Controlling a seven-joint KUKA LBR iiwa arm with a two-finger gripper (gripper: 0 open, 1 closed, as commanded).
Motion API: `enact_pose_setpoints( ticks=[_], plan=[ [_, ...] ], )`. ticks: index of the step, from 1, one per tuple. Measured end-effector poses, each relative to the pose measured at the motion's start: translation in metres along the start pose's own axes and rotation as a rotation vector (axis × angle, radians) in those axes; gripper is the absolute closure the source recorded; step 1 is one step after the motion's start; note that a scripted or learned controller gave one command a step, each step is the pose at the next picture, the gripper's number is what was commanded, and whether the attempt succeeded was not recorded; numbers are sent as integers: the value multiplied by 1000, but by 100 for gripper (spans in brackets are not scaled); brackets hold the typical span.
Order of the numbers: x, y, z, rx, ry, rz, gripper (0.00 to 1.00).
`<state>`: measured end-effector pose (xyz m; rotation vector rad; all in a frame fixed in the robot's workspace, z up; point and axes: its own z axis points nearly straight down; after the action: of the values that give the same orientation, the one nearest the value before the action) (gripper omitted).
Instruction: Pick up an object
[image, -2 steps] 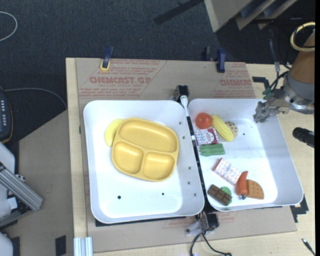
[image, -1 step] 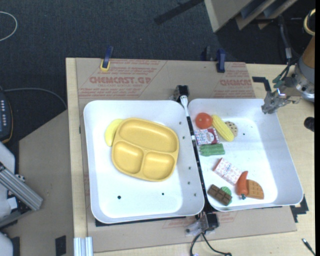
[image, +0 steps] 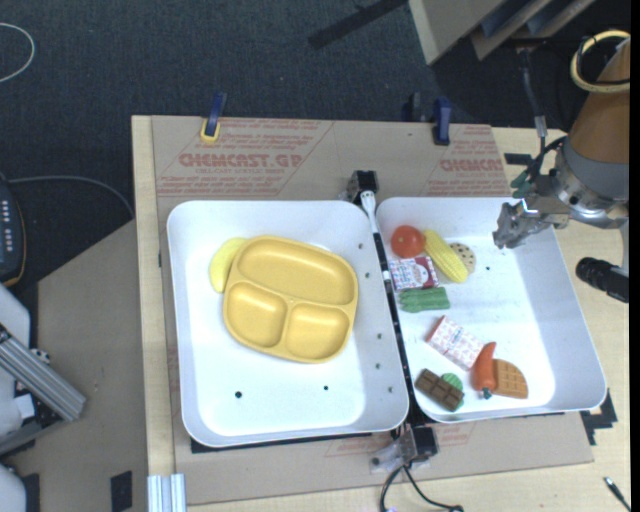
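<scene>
Above the far right edge of the right white bin (image: 560, 300), over bare floor, the grey gripper (image: 510, 228) hangs with nothing held, while the round red plastic tomato (image: 406, 240) lies far left beside the yellow corn (image: 446, 257).

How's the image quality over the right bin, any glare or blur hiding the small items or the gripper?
Camera view: lighting is even and soft, with no strong glare on the right bin; the carrot and corn read clearly, though small details are coarse; the gripper is dark and slightly blurred, with fine detail lost.
</scene>
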<state>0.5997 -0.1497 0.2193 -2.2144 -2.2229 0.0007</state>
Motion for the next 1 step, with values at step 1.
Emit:
enact_pose_setpoints(
  ticks=[1],
  plan=[
    [52,-22,-1,0,0,0,100]
  ],
)
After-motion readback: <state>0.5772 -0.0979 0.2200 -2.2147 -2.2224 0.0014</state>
